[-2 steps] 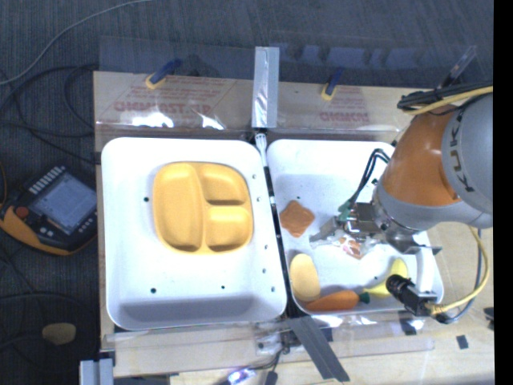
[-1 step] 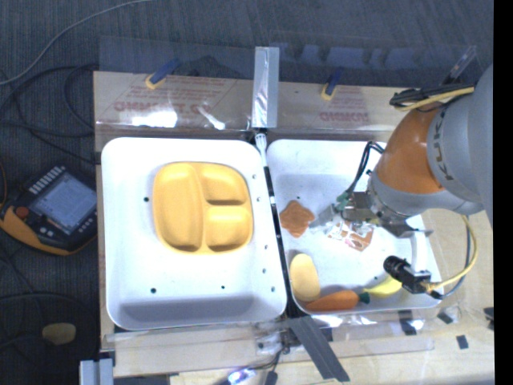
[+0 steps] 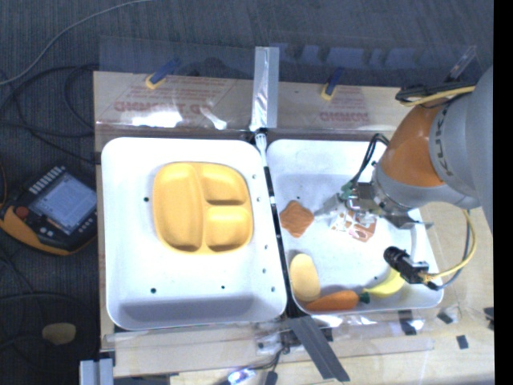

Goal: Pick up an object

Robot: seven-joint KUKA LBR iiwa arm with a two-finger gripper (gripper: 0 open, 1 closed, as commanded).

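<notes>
The tool (image 3: 355,215) hangs low in the right bin (image 3: 321,155), over a crinkly red-and-white packet (image 3: 361,228); its grip cannot be told. A smooth yellow divided tray (image 3: 202,207) fills the left bin (image 3: 128,295).

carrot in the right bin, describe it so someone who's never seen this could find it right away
Start at the right bin, the one the arm reaches into. Follow its near wall to the carrot, a long orange thing with a small green tip, lying along that wall. It sits between a pale yellow oval piece and a banana, and it alone is long and orange.
</notes>
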